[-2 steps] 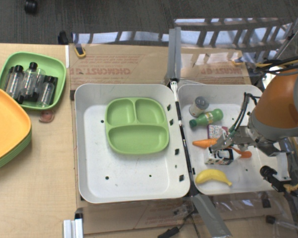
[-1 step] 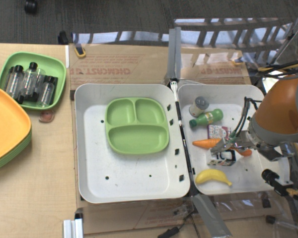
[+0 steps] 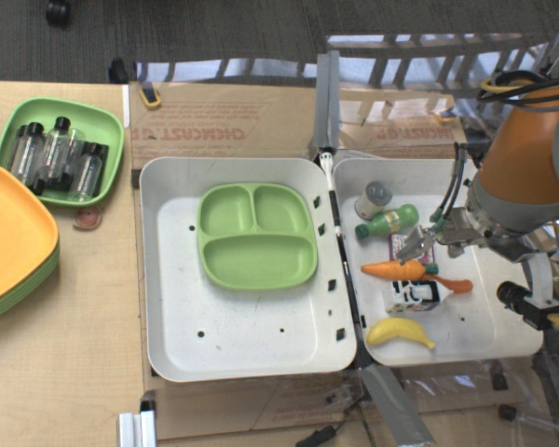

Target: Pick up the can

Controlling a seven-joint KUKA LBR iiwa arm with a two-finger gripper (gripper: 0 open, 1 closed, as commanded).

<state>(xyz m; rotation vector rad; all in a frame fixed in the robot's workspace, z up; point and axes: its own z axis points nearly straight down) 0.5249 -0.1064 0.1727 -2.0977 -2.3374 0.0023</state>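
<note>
Brown cardboard (image 3: 214, 124) behind the bins bears mirrored lettering, seemingly "CHEMCYL". Near the right bin's (image 3: 503, 343) back edge sits the small grey can (image 3: 378, 194), beside a green bottle (image 3: 388, 222). Over a carrot (image 3: 396, 270) hangs the end effector (image 3: 412, 247); I cannot tell its finger state.

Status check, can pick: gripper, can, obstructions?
Gripper low in right white bin, over orange carrot. Small grey can untouched near bin's back. Green bottle lies between.
</note>
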